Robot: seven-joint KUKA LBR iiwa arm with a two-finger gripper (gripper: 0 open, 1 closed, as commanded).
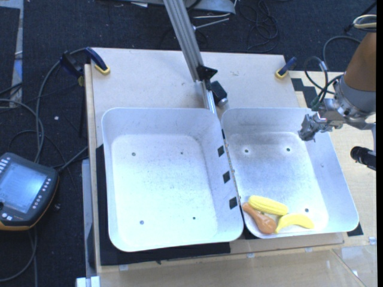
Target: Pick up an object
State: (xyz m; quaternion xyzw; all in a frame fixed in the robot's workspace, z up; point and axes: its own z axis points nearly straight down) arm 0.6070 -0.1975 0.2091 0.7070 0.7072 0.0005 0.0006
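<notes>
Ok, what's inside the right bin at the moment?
The right bin holds three items clustered at its near edge: a yellow corn-like piece, a yellow banana and an orange piece partly tucked under the corn. The gripper hovers over its far corner.

1. Corn (268, 205): a yellow, stubby cob shape lying flat on its side in the right bin (335, 178), near that bin's front edge. Its long axis runs roughly left to right, tilted a little down to the right.
2. Banana (295, 222): yellow, curved, lying flat just right of and below the corn, close to the bin's front rim.
3. Orange piece (261, 218): a small orange-brown, club-like thing lying flat, tucked under the corn's left end and touching it; its exact kind is unclear.
</notes>
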